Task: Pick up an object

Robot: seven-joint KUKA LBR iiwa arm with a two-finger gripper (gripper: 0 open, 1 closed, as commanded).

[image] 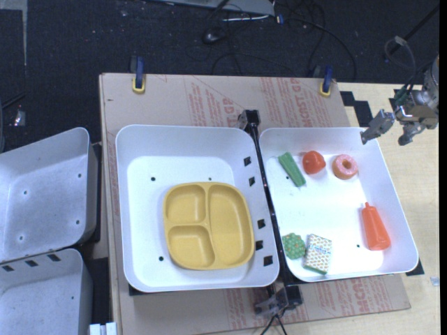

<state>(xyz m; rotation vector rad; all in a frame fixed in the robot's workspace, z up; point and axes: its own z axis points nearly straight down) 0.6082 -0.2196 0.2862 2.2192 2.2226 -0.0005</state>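
Worktop bins lie side by side; the claw hangs spread and empty beyond the right bin's far-right corner, poised to pick.

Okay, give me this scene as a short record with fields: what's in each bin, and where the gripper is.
left bin: yellow divided plate
right bin: green stick, red ball, pink ring, orange bottle, green block, patterned packet
gripper: open, above the right bin's far right corner, holding nothing
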